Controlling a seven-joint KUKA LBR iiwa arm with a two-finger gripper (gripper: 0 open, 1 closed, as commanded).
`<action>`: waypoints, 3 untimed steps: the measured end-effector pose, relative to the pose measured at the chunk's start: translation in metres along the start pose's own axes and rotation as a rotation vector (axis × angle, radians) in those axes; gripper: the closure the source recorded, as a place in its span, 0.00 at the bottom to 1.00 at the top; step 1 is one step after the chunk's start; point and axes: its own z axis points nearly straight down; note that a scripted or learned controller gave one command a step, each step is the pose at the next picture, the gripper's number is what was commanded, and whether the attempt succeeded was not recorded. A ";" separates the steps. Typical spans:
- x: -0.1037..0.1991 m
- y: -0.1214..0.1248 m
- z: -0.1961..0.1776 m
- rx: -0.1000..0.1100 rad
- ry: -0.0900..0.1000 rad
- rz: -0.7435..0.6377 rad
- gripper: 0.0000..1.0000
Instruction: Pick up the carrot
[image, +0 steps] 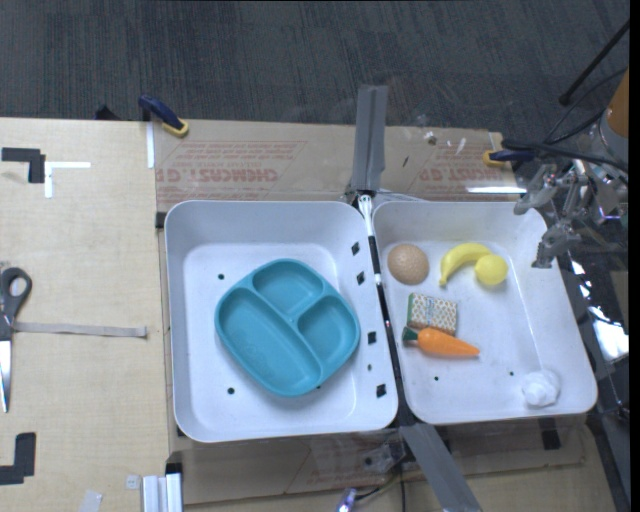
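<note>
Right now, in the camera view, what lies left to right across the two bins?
Blue plate → egg → carrot → lemon → white ball. The cracker and banana overlap these in the order, so they are left out.

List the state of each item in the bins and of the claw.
carrot: lying flat in right bin, touching cracker
cracker: flat
egg: resting, apart
banana: lying, beside lemon
lemon: resting
plate: upright in left bin
claw: at right bin's rim

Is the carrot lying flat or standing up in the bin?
Lying flat. The carrot rests lengthwise on the floor of the right bin, green end toward the left, just below the cracker.
</note>
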 end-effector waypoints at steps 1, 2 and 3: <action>0.065 0.042 0.116 -0.002 0.001 -0.184 0.00; 0.132 0.113 0.149 -0.002 0.001 -0.176 0.00; 0.135 0.113 0.148 -0.002 -0.001 -0.064 0.00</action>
